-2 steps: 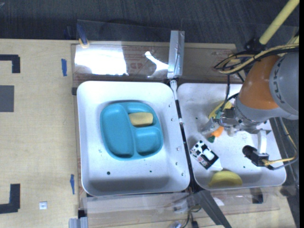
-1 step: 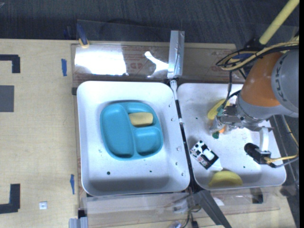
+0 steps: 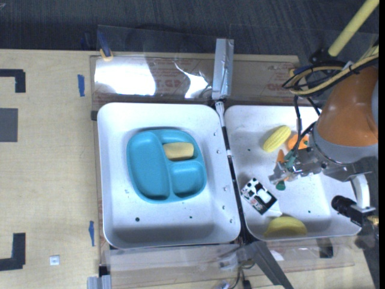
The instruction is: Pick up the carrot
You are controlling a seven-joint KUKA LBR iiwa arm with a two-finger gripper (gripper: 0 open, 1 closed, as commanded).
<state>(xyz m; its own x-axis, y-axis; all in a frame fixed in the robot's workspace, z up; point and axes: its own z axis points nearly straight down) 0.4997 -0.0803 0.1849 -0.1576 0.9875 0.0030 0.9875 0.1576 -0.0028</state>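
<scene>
At the near edge of the right bin [image 3: 313, 230] sits a yellow lemon-like piece [image 3: 286, 225], with a black-and-white toy [image 3: 258, 195] just left of and beyond it, neither in play. Next out, gripper [image 3: 287, 168] is down in the bin at mid-depth, arm reaching in from the right; can't tell if it's open or closed, too much clutter at the tip. Carrot [image 3: 296, 141] is just beyond the gripper, orange bit poking out between it and the corn cob [image 3: 276, 137], partly hidden by the wrist. Judging step as approach/descent onto the carrot, no grasp confirmed. Next move needs the tip centred on the carrot and clear of the corn, which looks to be touching it, so risk of grabbing both or nudging it away. Left bin [image 3: 114, 179] holds a blue divided plate [image 3: 150, 167] with a yellow block [image 3: 179, 151] in its far right section. Bins sit on a pale wood bench [image 3: 42, 179]; dark floor [image 3: 150, 5] beyond
</scene>
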